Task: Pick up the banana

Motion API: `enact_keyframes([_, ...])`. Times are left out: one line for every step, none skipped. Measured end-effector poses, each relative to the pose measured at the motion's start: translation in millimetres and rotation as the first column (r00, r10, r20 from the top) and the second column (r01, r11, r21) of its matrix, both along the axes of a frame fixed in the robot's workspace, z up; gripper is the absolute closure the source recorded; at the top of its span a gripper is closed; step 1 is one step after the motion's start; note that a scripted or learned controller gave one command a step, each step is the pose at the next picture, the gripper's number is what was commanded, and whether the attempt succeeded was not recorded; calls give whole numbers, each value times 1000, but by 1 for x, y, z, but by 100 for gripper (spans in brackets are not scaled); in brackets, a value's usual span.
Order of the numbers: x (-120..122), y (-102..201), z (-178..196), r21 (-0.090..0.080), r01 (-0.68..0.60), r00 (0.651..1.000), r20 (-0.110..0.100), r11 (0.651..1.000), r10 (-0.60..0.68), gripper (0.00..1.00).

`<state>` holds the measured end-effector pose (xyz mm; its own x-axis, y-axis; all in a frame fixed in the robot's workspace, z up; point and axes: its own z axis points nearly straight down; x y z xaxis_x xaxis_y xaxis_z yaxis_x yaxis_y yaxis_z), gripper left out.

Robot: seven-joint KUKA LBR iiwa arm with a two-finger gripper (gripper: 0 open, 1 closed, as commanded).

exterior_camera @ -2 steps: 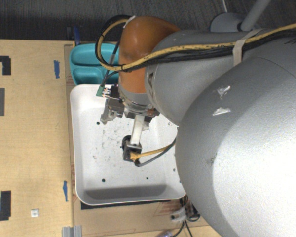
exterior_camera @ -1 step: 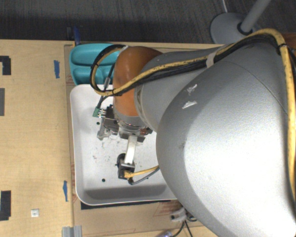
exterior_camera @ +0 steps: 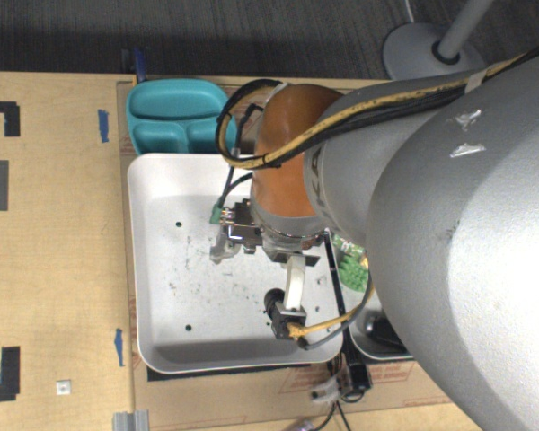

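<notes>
Tan bench (exterior_camera: 54,241) is carrying a shallow white bin (exterior_camera: 157,330), with a teal tray (exterior_camera: 175,106) sitting against its far rim. The grey arm (exterior_camera: 449,196) is reaching in and covering the right side. The gripper (exterior_camera: 229,245) is hanging over the bin's scuffed floor, its jaw state impossible to tell. Where the banana is lying cannot be told.

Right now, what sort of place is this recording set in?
Probably a robotics lab: a shallow white bin on a tape-marked bench, dark carpet beyond, and a grey arm over the bin.
</notes>
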<state>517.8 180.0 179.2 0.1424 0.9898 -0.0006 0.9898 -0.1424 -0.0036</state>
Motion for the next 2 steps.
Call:
enact_keyframes([-38,44,-93,1,-168,986,5,986,168,0])
enact_keyframes([-37,45,-82,3,-166,986,9,986,166,100])
